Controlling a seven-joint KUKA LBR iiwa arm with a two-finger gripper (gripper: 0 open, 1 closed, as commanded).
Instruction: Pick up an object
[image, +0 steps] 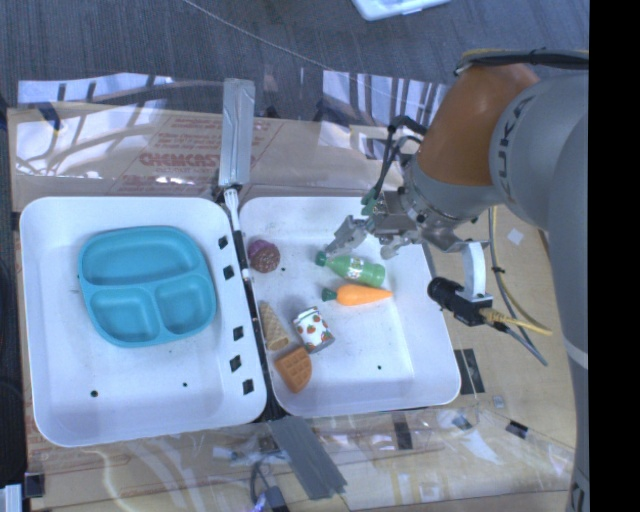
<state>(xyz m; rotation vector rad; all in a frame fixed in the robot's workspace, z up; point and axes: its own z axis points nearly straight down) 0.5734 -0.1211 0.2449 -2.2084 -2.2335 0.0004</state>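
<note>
The gripper (362, 238) is seen spread open over the far half of the right bin (425, 375), with nothing held between its fingers. A green bottle (354, 267) is laid just beneath it, and a carrot (362, 295) just beside that. A cup (312, 328), a cone (273, 325) and a waffle (294, 369) are gathered toward the near left corner. A blue tray (147, 284) is set in the left bin (60, 400).

**Hidden and cut off**

Arm (520, 130) cut off at the right, its base out of frame. Far right wall of the right bin (350, 395) covered by the wrist. Gripper (365, 238) fingertips blurred against the green bottle (355, 268); contact impossible to judge. White object (400, 6) clipped by top edge.
</note>
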